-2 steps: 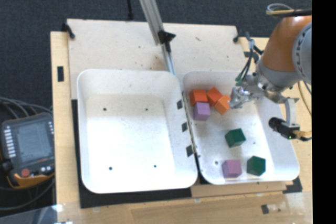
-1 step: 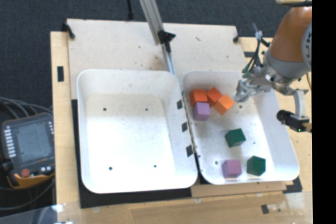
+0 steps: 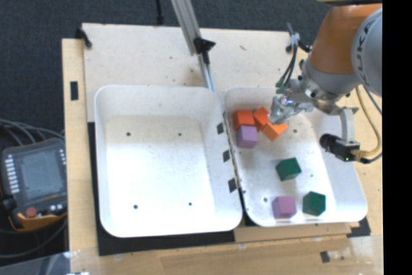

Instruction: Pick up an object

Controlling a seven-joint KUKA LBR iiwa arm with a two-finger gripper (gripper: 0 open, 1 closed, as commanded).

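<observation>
Two shallow white bins side by side on a pale wooden bench: left bin (image 3: 161, 161) wide and bare-floored apart from a few dark specks, right bin (image 3: 341, 193) holding a scatter of small blocks. Grey KUKA arm (image 3: 344, 42) with its orange band reaching in from the right, wrist tilted down over the far end of the right bin. Gripper (image 3: 281, 114) low among a cluster of blocks there, tip at or just above an orange block (image 3: 275, 130) lying tilted; contact with it impossible to judge, and the state of the hand cannot be told from this angle, nor any hold on a block. Just left of the gripper, a second orange cube (image 3: 244, 118) and a third orange cube (image 3: 261, 116) touching each other, with a purple cube (image 3: 248, 136) pressed against their near side. Well apart toward the near end: a dark green cube (image 3: 288, 169) mid-bin, another green cube (image 3: 314, 203) near the front rim, and a second purple cube (image 3: 284, 206) just beside it. Slanted aluminium rail (image 3: 183, 3) rising from the bench behind the bins. Teach pendant (image 3: 35, 180) with grey screen on the floor at far left.
</observation>
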